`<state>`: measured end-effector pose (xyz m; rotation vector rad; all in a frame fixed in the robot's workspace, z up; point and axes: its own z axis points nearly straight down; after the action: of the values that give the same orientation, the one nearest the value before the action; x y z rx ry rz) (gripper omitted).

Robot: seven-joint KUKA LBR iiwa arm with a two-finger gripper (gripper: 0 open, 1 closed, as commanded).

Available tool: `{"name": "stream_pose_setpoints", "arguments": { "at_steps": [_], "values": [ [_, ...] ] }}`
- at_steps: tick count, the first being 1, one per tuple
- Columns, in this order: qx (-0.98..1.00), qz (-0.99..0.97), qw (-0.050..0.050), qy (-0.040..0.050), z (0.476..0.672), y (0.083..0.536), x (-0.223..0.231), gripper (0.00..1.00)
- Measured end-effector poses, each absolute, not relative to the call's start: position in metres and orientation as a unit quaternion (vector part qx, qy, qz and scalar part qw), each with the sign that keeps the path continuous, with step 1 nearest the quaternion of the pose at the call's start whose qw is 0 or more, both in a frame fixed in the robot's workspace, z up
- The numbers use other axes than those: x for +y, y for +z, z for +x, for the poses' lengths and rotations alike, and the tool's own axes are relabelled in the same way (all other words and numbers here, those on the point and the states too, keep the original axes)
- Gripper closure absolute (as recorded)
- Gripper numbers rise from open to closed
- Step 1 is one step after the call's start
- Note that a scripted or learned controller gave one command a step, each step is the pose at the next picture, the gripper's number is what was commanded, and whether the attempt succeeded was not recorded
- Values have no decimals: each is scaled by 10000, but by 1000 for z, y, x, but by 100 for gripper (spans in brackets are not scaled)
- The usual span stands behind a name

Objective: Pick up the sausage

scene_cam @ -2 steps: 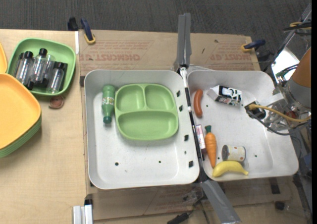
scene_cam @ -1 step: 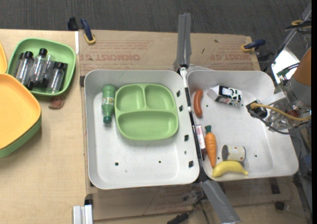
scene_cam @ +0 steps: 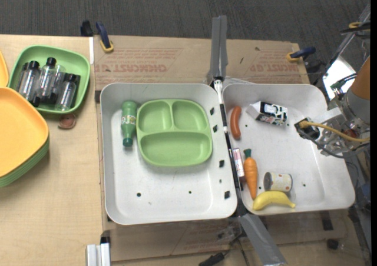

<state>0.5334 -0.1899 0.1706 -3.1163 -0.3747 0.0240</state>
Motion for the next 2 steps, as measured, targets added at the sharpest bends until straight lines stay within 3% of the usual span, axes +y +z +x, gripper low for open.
{"name": "stream_pose_setpoints", "arguments": {
  "at_steps": [2],
  "values": [
    [-1241,-9922,25,124,533,185,-190,100]
  ]
}}
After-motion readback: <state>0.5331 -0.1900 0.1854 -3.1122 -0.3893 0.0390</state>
